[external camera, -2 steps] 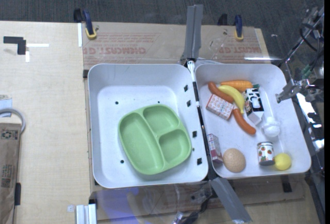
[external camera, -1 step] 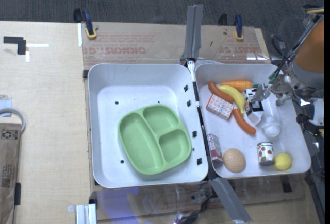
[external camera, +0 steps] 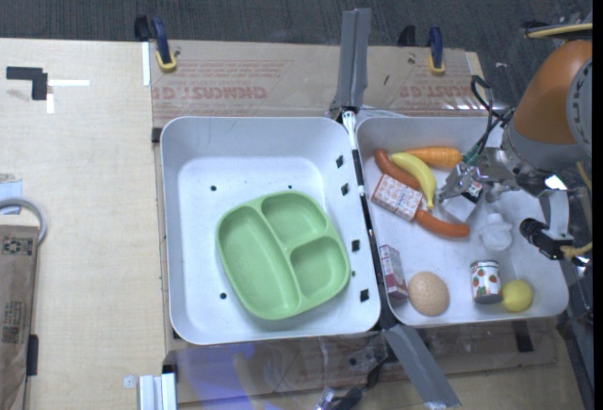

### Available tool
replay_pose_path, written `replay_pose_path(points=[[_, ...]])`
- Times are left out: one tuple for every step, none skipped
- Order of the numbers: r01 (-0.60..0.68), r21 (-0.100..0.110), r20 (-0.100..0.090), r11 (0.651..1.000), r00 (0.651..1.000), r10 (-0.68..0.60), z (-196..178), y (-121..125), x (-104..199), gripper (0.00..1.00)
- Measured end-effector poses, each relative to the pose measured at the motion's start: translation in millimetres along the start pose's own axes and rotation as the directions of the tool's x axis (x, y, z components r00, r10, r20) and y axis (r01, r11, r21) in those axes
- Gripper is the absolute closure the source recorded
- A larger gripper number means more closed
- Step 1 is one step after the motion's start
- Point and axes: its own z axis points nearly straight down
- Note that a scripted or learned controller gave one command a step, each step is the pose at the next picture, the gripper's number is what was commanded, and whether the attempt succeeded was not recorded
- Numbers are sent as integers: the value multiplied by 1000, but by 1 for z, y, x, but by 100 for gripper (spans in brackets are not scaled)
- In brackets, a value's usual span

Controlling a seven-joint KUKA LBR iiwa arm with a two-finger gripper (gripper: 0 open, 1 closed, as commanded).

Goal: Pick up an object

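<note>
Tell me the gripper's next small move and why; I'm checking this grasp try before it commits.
Probably a short descent straight down. The gripper sits in the right bin beside the banana and above the near end of the sausage, and nothing shows between its tips. Lowering a little would bring it onto one of these crowded items.

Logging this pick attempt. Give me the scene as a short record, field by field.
left bin: holds a green divided plate
right bin: banana, carrot, red sausage, small printed box, carton, egg, small can, lemon
banana: lies across the red sausage
arm: reaches in from the right over the right bin
gripper: low, beside the banana's end
held object: none seen between the fingers
</note>
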Motion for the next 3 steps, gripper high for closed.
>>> replay_pose_path(points=[[1, -1, 1, 1000, 1000, -1, -10, 0, -1, 100], [20, 1, 1, 1000, 1000, -20, -103, -21, 21, 100], [28, 2, 1, 1000, 1000, -28, -83, 5, -31, 100]])
